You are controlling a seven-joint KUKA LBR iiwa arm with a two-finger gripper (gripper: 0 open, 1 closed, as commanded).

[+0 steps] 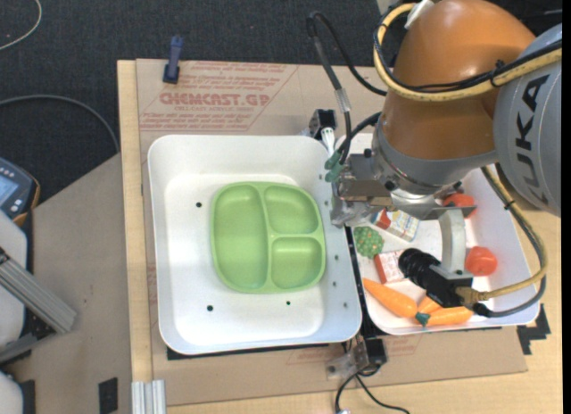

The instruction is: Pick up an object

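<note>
Over the right bin (pixel 510 247) the grey and orange arm (pixel 446 73) hangs low, its gripper (pixel 352 207) close to the wall shared with the left bin (pixel 169 225); whether it is spread or closed cannot be told. Just beside it lie a green knobbly piece (pixel 368 240) and a red-and-white box (pixel 388 267), with two orange carrots (pixel 393 298) end to end nearer the front. A green divided plate (pixel 268 235) sits in the left bin.

The left bin (pixel 178 225) lay open, bare floor ringing the green plate (pixel 268 235) at its middle. The right bin (pixel 516 241) was crowded: a carrot (pixel 393 297), a small box (pixel 387 267) and a red ball (pixel 481 260) lay close together beneath the arm (pixel 446 73).
</note>
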